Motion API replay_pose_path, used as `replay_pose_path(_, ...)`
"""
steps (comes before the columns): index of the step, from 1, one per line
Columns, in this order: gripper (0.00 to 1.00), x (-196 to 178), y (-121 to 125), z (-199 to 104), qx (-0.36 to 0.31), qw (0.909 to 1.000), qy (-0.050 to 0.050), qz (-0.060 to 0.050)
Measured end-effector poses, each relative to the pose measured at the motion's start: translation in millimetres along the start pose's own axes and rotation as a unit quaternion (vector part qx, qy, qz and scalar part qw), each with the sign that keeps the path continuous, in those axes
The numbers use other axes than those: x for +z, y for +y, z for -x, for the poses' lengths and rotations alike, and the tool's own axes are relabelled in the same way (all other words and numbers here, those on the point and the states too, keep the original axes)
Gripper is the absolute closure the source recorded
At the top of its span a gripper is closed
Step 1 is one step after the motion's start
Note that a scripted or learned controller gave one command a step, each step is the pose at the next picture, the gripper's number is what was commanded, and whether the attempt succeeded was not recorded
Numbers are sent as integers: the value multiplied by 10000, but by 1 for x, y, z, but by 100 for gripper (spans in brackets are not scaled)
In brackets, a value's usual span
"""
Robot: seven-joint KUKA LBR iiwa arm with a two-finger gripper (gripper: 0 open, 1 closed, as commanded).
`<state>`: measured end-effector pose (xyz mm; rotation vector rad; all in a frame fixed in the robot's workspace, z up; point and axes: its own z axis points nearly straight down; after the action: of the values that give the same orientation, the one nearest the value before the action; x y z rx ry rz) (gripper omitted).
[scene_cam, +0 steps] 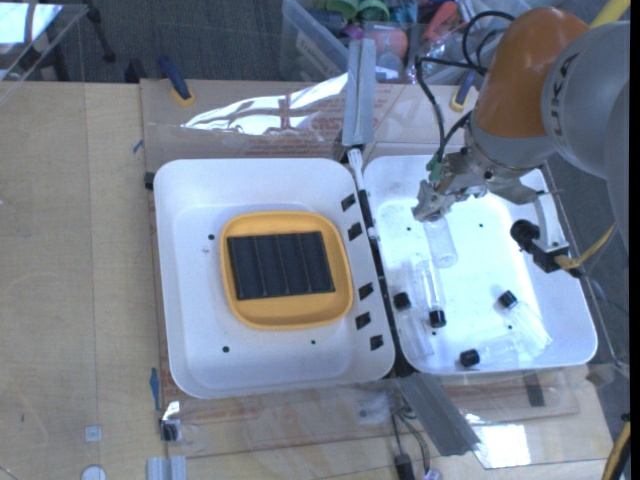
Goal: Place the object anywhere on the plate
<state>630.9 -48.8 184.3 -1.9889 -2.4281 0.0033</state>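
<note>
A yellow plate [287,311] with a black ridged centre lies in the left bin [190,268]. My gripper [431,205] hangs over the back of the right bin [570,318]. Just below its tip is a clear plastic vial [441,244], whose upper end meets the tip; whether it is gripped or lying on the bin floor is unclear. Further clear vials with black caps lie in the right bin: one near the middle [429,290], one at the right [524,320] and one along the front [492,352].
A row of black clips [362,258] runs along the divider between the bins. A small black cap [401,300] lies near the right bin's left wall. A clear tub of colourful items [400,8] stands behind the bins.
</note>
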Motion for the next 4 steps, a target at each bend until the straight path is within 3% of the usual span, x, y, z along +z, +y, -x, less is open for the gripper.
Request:
replay_pose_path(1,100,-59,43,-28,-652,9979,-15,32)
replay_pose_path(2,100,-29,40,-17,-2337,9723,-5,12)
replay_pose_path(3,100,-21,36,-10,-3460,9382,-9,19)
replay_pose_path(4,100,-31,27,4,-4666,8844,-14,25)
